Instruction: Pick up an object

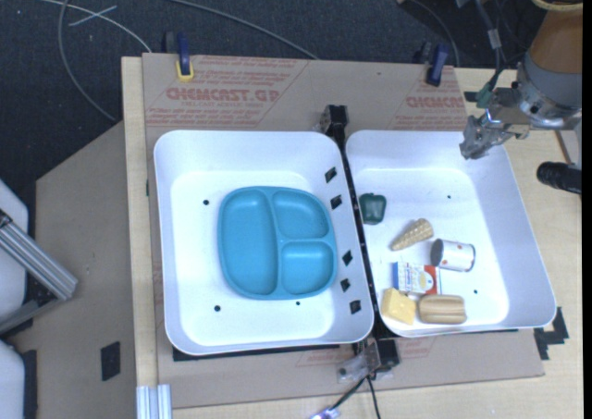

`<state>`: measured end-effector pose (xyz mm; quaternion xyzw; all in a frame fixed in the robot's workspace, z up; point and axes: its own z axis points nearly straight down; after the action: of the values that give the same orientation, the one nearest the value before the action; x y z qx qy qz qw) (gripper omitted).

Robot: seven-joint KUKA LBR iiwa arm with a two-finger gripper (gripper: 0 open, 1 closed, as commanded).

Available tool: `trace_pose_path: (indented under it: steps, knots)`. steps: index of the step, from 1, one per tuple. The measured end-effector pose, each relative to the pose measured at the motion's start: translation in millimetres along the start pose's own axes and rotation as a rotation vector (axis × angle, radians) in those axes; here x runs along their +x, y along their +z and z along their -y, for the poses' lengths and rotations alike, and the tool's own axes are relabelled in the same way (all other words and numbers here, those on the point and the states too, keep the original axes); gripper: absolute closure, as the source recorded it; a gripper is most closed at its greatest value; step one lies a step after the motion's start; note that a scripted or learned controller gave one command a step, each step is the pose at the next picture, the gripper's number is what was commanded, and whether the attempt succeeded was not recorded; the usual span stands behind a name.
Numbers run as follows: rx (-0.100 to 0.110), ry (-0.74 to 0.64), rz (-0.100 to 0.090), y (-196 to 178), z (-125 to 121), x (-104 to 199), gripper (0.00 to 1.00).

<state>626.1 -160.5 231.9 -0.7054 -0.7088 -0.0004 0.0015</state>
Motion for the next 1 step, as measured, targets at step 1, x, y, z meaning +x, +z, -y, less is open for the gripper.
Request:
trace_pose_path:
  steps: [1]
  knots:
    - [0.0,-0.001,-0.001,-4.2,16.6,60.2,1.0]
